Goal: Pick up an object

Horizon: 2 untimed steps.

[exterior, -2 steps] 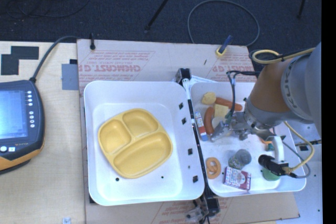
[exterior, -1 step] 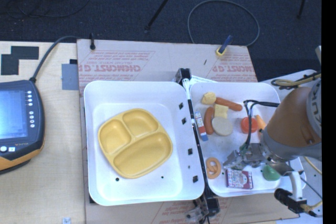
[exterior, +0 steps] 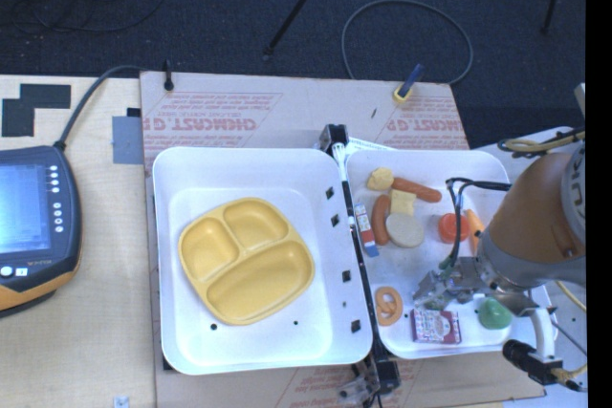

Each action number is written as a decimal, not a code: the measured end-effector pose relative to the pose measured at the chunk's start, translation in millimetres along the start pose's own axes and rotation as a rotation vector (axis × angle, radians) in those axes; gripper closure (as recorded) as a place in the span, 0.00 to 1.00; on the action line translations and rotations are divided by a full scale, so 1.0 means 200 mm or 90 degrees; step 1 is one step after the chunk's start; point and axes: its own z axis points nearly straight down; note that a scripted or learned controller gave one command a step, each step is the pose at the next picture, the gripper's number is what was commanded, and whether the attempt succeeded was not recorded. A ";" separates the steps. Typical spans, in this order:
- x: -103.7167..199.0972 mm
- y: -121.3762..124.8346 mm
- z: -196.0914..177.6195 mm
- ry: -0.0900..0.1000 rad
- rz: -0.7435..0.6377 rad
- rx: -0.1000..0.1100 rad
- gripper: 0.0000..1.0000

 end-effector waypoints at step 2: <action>0.54 0.49 -0.47 -0.003 -0.008 -0.007 1.00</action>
